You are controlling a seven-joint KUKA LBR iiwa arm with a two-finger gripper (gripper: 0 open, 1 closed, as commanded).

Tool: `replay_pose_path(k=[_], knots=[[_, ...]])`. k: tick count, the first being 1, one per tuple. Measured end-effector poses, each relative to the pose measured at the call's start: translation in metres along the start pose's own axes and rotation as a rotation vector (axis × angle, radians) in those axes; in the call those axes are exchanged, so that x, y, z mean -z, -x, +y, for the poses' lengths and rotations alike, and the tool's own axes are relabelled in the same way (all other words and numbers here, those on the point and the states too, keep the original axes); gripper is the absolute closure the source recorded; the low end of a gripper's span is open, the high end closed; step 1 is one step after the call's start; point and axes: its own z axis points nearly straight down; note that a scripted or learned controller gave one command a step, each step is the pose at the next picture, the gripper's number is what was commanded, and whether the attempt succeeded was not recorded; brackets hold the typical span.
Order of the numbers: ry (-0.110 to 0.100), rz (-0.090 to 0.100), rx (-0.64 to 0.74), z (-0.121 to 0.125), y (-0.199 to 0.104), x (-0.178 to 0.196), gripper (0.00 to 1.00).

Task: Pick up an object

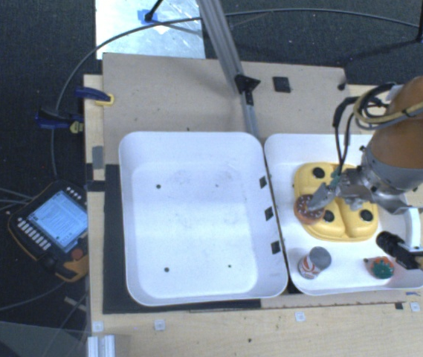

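Camera view: the two-finger gripper [314,203], its opening impossible to judge, hangs over a round brown ring-shaped object [308,208] touching the left edge of the yellow plastic block [345,218].

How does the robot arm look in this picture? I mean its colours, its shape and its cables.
The arm is thick and rounded, with an orange band above a grey wrist section. Black cables loop beside it on the left. At its end sits a small grey metal gripper, much slimmer than the arm body.
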Motion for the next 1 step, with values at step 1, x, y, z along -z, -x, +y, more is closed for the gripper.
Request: replay_pose_path(k=[1], knots=[[-0.001,0.0,-0.001,0.0045,0.0029,-0.0434,0.0]])
